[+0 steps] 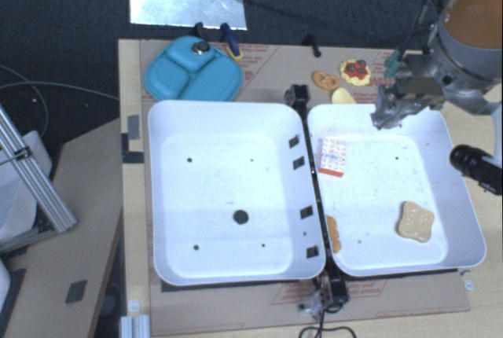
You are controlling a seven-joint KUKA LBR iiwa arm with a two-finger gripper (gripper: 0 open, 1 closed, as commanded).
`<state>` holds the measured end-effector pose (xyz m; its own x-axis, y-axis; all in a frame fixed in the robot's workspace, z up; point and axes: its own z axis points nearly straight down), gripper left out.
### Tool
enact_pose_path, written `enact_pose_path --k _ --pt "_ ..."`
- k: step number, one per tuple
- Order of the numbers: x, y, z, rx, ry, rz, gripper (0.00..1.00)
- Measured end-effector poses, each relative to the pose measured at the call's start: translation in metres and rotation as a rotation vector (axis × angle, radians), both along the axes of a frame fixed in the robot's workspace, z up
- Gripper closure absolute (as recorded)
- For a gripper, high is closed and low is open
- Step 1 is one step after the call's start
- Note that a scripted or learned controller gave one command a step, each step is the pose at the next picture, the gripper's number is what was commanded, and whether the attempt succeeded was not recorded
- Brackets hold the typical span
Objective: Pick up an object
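Near right corner of right white bin: tan, square-ish biscuit-like piece with dimpled top, lying flat. Farther left in that bin: small flat red-and-white printed packet. My pincer at the far rim; grip state: can't tell.
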<state>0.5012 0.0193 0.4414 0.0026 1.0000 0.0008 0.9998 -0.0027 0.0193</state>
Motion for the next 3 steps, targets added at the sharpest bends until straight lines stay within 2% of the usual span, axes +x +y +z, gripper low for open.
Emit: enact_pose_path --k 1,2,3 --pt "-0.015 0.062 -0.074 0.0 0.023 0.012 1.0" --pt "-0.014 0.022 -0.002 0.0 0.009 0.001 1.0" --pt "-0.015 0.084 -0.02 0.001 0.018 0.012 1.0"
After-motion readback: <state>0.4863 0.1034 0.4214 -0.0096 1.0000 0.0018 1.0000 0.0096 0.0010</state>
